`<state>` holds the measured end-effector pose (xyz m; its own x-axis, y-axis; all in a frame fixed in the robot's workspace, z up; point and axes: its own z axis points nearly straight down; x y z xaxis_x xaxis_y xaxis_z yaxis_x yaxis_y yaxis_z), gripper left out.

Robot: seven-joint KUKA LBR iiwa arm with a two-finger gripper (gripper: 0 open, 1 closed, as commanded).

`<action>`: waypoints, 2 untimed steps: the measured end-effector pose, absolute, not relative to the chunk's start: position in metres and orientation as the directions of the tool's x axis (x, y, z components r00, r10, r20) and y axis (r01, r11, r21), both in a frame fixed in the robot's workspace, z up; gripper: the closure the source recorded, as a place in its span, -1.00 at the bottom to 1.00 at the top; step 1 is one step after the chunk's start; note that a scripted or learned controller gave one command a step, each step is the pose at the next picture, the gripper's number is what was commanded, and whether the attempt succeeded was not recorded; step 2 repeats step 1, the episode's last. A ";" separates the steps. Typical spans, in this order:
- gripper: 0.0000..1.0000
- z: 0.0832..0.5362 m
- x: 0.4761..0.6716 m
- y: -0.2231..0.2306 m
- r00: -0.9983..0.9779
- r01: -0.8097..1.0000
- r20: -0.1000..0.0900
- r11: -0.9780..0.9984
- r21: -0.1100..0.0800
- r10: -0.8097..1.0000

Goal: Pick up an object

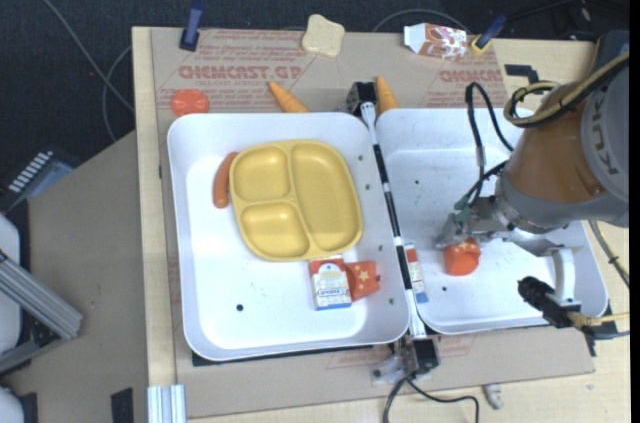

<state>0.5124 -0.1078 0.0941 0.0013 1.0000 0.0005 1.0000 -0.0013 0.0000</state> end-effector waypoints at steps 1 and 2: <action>1.00 0.186 0.571 -0.057 -0.002 1.000 0.001 0.002 0.003 1.000; 1.00 0.186 0.571 -0.057 -0.002 1.000 0.001 0.002 0.003 1.000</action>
